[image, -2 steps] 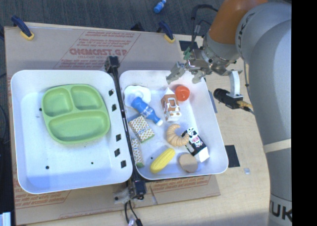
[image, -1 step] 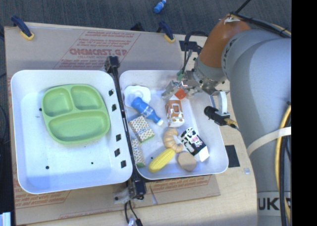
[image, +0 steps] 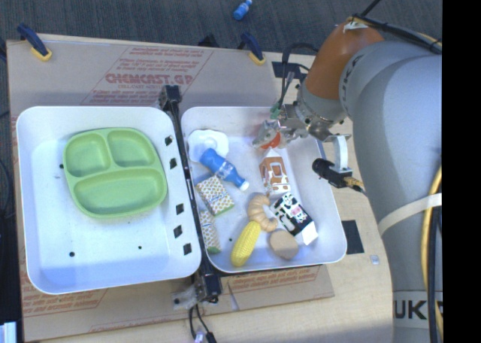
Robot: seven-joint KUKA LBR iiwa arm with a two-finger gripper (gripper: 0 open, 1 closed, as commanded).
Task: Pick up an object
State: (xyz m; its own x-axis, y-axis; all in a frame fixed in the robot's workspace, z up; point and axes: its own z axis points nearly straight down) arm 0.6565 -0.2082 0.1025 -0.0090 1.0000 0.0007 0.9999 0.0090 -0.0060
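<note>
Camera view puts your candidates in the right bin (image: 331, 213): a blue bottle (image: 221, 165), a yellow corn cob (image: 246, 242), a small orange carton (image: 274, 174) and a black-and-white carton (image: 294, 218), all likely light; judge the corn and bottle as smooth and prone to roll, so take them across the middle, while the cartons look stiff enough to pinch on flat sides. The end effector (image: 272, 132) sits low over that bin's far edge, just beside the orange carton; you cannot tell its state or whether it touches anything.
</note>
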